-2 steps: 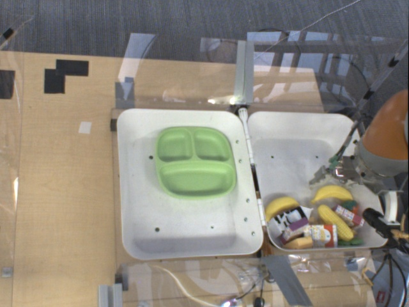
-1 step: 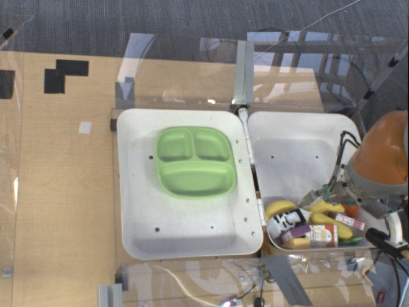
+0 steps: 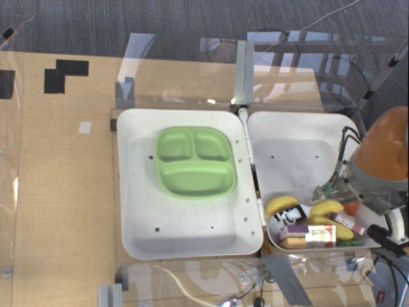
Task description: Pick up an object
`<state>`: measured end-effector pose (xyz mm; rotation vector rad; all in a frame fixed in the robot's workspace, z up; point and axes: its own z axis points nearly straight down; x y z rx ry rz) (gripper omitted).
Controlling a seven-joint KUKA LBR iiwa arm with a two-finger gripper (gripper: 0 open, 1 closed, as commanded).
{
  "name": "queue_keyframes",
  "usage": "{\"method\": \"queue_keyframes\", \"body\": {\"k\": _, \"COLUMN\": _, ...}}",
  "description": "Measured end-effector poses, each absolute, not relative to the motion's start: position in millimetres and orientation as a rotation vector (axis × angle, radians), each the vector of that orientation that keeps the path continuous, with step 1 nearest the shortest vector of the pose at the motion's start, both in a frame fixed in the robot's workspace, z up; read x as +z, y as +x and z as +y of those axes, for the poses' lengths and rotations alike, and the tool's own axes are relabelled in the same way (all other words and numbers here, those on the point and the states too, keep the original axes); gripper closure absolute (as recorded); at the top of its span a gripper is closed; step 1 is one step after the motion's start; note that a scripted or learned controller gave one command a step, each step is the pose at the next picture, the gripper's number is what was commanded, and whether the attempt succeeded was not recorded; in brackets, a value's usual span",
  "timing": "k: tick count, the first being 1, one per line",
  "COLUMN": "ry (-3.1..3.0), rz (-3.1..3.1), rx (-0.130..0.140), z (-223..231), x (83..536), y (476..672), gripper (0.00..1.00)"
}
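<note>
Two Bins, a Green Tray and a Cluster of Small Objects

Two shallow white bins are set side by side on a pale wooden bench. No legible writing can be made out: a small box in the right bin carries a white label with red and yellow areas, but its print is too small to be read. Black square markings are seen on the far left of the bench top, and a small pale patch lies nearer.

Grey carpet is seen beyond the bench on the far side. Clear plastic panels stand around the bins, and a metal divider runs between them at the far edge. Cables are visible at the near edge and on the right.

The left bin holds a green compartment tray, lying flat near its middle with three sections.

In the right bin, the objects are gathered in the near right corner: a yellow banana at the left of the cluster, a second banana just beside it, a black-and-white item between them, the box nearest the rim, and an orange-red item at the right.

The arm's orange band is seen at the right edge, with the gripper below it, just above the second banana. Its state cannot be told, and nothing is seen held by it.
</note>
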<state>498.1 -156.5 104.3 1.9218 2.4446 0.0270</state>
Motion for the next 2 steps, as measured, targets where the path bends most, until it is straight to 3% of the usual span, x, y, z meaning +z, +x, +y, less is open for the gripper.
{"method": "queue_keyframes", "body": {"k": 1, "ry": 1.995, "rz": 2.418, "rx": 0.007, "z": -111.7, "x": 211.6, "y": 492.5, "gripper": 1.00}}
{"method": "queue_keyframes", "body": {"k": 2, "ry": 1.997, "rz": 2.418, "rx": 0.006, "z": -111.9, "x": 211.1, "y": 492.2, "gripper": 0.00}}
